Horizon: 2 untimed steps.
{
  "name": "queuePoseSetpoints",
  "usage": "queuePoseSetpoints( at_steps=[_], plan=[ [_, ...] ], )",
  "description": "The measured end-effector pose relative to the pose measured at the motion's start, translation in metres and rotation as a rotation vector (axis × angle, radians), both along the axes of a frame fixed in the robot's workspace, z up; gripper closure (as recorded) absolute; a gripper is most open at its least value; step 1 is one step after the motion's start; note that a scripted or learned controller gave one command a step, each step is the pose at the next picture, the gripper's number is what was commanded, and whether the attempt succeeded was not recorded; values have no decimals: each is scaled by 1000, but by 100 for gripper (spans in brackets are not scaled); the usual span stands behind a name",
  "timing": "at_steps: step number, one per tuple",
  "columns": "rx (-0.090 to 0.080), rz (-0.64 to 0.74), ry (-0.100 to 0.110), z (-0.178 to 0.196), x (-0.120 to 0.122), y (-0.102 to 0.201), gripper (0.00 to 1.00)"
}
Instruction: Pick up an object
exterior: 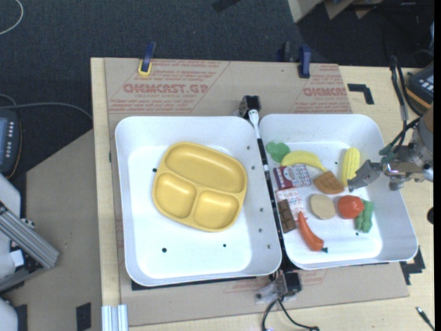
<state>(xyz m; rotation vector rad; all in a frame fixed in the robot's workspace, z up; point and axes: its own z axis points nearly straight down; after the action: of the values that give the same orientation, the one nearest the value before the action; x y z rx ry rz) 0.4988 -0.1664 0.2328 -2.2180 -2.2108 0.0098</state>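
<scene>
- Two white bins; we see the gripper (pixel 360 178) beside the corn cob (pixel 350 162), grasp still ahead.
- We cannot tell its state; next, descend squarely.

A yellow divided plate (pixel 200 195) lies in the left bin (pixel 131 185), clamps (pixel 145 61) behind.
</scene>
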Motion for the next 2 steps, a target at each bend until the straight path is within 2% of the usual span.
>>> queuePoseSetpoints(
  at_steps=[1,2],
  plan=[
    [-3,3,-12,6,3,0,0],
    [0,3,-5,-46,-5,8,0]
  ],
)
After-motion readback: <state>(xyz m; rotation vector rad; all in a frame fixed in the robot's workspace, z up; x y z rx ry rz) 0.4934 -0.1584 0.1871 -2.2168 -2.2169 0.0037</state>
